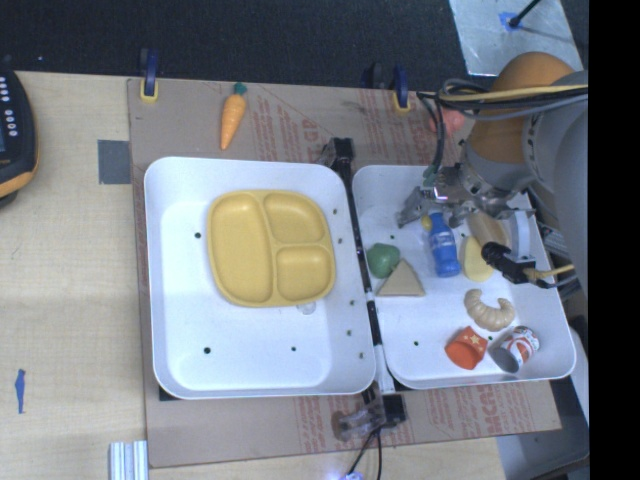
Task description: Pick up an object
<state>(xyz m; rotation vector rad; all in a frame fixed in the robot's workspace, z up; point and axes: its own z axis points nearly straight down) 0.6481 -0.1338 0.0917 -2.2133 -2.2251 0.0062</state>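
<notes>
Nearest me, a red cup (465, 348) and can (519, 347) lie in the right bin (420, 368). Above them my hand (432, 206) hovers over the blue bottle (443, 246); its grip I cannot tell.

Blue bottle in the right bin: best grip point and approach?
Grip the blue bottle across its narrow body at mid-length, coming straight down. It lies flat with its long axis running up-down in the view. Its right side is crowded by a yellow object; the claw hovers by its top end.

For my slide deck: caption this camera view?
Gripper above blue bottle in right bin; yellow tray in left bin.
</notes>
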